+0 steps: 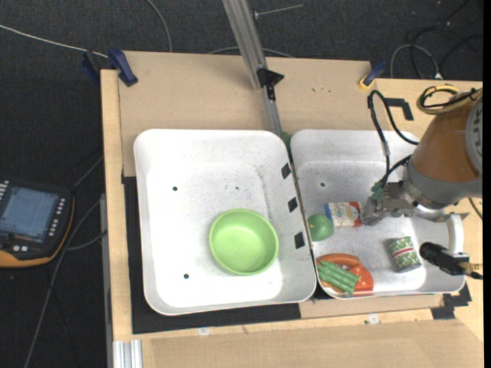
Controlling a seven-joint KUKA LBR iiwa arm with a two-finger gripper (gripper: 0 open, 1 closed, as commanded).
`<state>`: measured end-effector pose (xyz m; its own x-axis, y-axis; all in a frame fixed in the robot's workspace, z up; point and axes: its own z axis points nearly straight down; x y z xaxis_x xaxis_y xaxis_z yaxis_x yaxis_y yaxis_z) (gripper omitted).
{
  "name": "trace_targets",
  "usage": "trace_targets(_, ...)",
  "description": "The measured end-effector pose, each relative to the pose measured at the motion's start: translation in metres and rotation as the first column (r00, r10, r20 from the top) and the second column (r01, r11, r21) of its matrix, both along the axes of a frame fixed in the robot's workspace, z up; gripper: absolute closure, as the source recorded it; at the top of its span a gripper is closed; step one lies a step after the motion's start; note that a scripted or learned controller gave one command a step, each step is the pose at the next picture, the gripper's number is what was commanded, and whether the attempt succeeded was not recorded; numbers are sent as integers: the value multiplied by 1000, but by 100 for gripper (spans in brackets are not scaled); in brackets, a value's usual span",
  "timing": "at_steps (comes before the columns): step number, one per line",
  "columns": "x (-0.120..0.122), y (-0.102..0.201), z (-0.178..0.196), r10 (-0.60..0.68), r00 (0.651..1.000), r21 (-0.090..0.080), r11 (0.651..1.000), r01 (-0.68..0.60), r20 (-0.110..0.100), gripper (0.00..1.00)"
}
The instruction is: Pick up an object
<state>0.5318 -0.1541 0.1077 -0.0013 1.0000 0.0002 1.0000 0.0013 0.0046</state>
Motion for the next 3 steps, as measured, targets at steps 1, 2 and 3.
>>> trace_targets(1,0,7,45,0,1000,-1,1000,0,0,100)
trace_targets(2,4,6,108,-1,1000,-1,1000,1,2,100)
trace_targets(3,4,6,133,-1,1000,-1,1000,1,-2,100)
